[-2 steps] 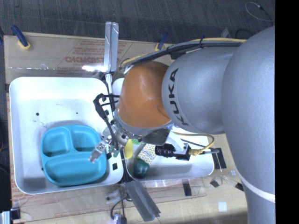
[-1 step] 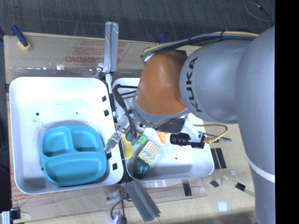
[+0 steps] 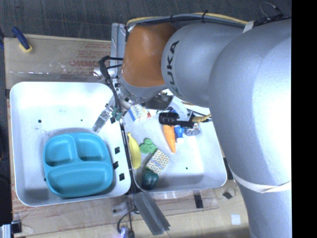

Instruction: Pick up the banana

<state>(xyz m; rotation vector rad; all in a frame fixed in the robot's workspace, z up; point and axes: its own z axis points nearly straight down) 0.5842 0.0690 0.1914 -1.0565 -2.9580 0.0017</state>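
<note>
The banana is yellow and lies lengthwise against the left wall of the right bin. My gripper hangs over the right edge of the left bin, pointing down and to the left. It is above and to the left of the banana, a short way off. Nothing shows in its grasp. The bulky grey arm with its orange band hides the back of the right bin.
A blue divided tray lies in the left bin's front half. Beside the banana in the right bin are a green toy, a patterned block, a dark green ball, an orange carrot and a white packet.
</note>
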